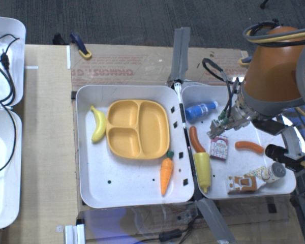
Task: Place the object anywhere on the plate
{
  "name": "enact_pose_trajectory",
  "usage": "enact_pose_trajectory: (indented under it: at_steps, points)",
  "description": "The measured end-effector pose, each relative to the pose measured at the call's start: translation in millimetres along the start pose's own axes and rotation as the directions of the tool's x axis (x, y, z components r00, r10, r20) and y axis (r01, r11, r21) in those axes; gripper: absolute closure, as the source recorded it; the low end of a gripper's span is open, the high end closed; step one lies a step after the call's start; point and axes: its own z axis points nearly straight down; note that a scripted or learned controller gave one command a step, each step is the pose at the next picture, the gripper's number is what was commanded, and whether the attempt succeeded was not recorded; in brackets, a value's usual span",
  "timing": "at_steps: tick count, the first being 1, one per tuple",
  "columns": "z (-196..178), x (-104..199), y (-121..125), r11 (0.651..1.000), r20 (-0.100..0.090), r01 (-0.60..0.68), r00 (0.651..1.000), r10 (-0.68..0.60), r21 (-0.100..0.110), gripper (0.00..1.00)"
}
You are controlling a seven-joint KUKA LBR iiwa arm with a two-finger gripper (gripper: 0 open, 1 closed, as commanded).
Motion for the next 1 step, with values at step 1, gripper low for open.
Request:
enact_pose_trajectory:
  at_steps: [1]
  points:
    - [-59.6,48.4,63.5,0.987,0.001,-0.158,0.987,0.158,0.001,1.0]
